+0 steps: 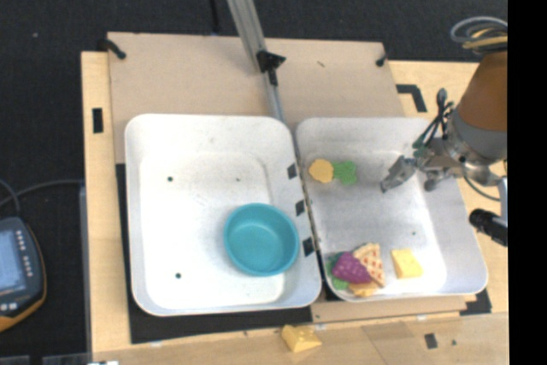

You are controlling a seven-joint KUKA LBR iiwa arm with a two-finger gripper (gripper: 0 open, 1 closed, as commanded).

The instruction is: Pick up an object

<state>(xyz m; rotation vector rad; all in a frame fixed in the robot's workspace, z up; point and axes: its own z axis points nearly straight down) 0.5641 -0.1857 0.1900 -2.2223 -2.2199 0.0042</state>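
Camera view: gripper [398, 176] low over right bin [453, 269], nothing seen betw its tips; can't tell its state. Nearest targets: yellow piece [320, 172] touching green piece [345, 173], just left of it. Risk: pieces so close a descent may nudge both or clip neither. Blue bowl [261, 238] in left bin [171, 150].

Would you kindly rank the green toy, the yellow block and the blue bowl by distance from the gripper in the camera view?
From the gripper:
1. Green toy, just to its left in the right bin.
2. Yellow block, below it near that bin's front edge.
3. Blue bowl, in the left bin.
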